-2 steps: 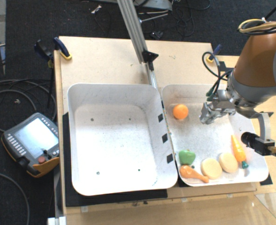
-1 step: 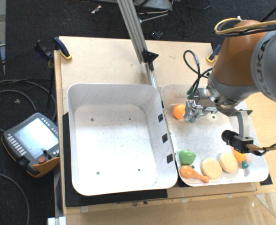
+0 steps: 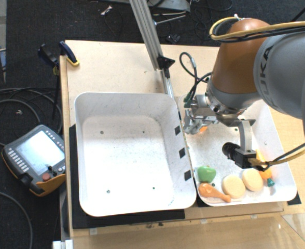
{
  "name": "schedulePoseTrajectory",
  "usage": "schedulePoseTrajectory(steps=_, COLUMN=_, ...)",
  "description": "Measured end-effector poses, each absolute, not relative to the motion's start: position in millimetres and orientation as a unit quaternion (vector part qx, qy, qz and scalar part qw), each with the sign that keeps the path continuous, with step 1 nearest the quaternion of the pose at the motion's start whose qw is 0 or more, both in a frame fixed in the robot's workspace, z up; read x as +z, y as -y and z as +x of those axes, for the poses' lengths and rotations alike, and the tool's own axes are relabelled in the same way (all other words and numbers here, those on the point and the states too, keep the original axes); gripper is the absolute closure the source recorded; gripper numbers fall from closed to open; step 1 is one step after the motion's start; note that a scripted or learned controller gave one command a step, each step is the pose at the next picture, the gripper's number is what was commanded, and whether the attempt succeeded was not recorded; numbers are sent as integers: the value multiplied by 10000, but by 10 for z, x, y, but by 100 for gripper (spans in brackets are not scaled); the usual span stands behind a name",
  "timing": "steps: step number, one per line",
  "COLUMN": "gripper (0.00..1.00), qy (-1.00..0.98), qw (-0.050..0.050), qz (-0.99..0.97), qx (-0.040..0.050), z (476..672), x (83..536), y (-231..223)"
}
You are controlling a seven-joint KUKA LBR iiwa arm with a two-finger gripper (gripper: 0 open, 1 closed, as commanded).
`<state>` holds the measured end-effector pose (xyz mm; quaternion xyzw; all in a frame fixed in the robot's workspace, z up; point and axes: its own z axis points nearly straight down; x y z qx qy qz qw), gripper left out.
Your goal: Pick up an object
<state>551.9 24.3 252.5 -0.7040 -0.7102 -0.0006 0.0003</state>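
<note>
In the right bin (image 3: 282, 191), toward three o'clock of the bench — the KUKA arm (image 3: 261, 61) bends low over a huddle of toy food.

The arm's gripper (image 3: 196, 122) sits at the bin's ten o'clock corner, just beside an orange scrap (image 3: 202, 130); whether it is released or clenched I cannot tell. The left bin (image 3: 90, 108) lies at nine o'clock. Along the right bin's six o'clock edge sit two cream rounds (image 3: 234, 186) (image 3: 252, 180), a green pepper-like piece (image 3: 206, 173), and an orange drumstick (image 3: 213, 192) — likely light, hollow plastic, stiff and a little slippery. The drumstick's narrow shank looks the surest hold; the rounds may squirt from a pinch.
</note>
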Motion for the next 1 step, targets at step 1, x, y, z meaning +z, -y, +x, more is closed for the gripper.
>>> schedulePoseTrajectory(steps=1, gripper=100, qy=7099, qw=-1, qz=-7043, qx=-11, z=5640, x=2560, y=-721)
